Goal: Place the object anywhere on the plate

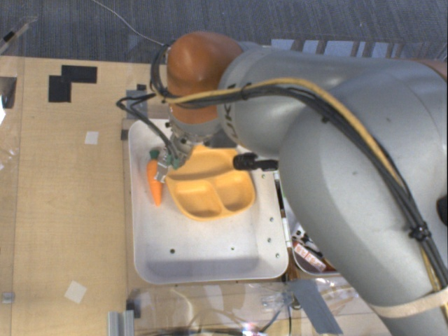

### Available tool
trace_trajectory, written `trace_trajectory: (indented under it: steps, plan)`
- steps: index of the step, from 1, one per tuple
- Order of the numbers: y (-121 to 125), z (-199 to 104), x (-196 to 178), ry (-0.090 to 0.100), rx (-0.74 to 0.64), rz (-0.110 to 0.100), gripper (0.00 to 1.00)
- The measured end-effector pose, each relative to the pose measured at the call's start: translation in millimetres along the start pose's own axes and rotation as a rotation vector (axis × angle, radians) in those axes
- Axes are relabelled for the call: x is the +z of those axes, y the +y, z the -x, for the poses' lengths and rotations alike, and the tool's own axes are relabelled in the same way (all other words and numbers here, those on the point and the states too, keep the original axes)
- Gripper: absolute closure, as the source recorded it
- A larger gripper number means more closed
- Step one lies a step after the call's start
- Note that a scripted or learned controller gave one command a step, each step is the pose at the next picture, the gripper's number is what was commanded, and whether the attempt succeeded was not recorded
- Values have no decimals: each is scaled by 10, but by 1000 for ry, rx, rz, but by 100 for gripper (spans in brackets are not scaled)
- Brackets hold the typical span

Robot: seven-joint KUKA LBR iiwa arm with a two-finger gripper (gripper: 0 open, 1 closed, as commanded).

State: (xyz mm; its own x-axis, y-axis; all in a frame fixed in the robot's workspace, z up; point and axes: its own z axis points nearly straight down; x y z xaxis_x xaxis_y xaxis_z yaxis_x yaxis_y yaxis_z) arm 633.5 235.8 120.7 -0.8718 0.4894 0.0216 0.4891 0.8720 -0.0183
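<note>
A yellow sectioned plate (210, 187) lies in the left white bin (203, 257), toward its back. An orange carrot (155, 183) with a green top rests on the bin floor just left of the plate, touching or nearly touching its rim. My gripper (168, 161) hangs below the orange wrist band, directly above the carrot's upper end and the plate's left edge. The wrist hides part of the plate's back rim.
The large grey arm covers most of the right bin (301, 247), where a small red-and-white object (308, 255) peeks out. The front half of the left bin is bare white floor. Wooden bench (63, 208) lies to the left.
</note>
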Motion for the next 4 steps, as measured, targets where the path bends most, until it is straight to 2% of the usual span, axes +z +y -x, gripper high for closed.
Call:
trace_trajectory:
  steps: [1, 2, 3, 4]
  plan:
    - [28, 3, 109, -26, 285, 40, 100]
    - [-126, -209, 143, -15, 569, 38, 100]
    - [-495, 585, -1155, -6, 849, 36, 100]
    - [-103, 93, -719, -7, 590, 15, 100]
